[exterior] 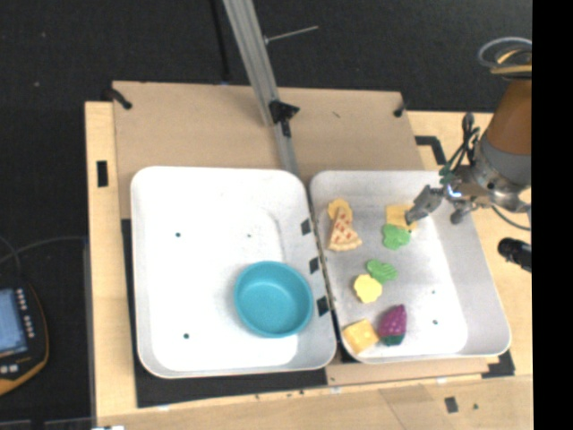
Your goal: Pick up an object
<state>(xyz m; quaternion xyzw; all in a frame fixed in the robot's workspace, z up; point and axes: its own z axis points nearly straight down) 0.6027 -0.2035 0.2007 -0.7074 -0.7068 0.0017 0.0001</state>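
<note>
At frame left, your left bin holds one blue bowl near its lower right corner, leaving wide bare floor above and to the bowl's left. Across the centre seam, the right bin carries seven small toys: one pizza slice by the inner wall, two green pieces, one yellow block, one yellow flower shape, one yellow wedge and one purple grape cluster close to the lower rim. The bin's right half stays open. At upper right, the gripper hangs beside the yellow block; you cannot tell its finger spread or any hold.
</note>
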